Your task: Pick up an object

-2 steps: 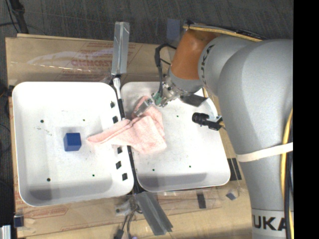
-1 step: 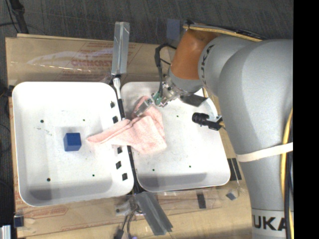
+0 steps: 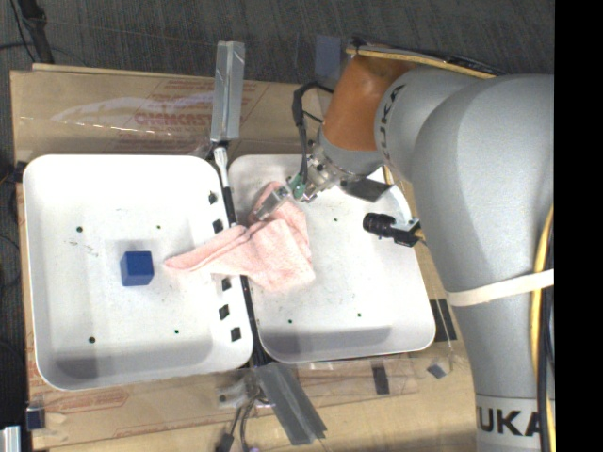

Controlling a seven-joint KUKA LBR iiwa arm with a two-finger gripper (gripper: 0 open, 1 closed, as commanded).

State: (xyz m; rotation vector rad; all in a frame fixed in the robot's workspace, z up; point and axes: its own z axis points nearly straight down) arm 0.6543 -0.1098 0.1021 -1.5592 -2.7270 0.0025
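Pink cloth lies draped over the wall between the left bin and right bin, its upper corner at one o'clock beneath the gripper, whose grip I cannot judge, so lifting slowly and straight up seems wisest.

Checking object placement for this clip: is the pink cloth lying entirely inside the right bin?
No: the pink cloth drapes across the divide, one end in the left bin.
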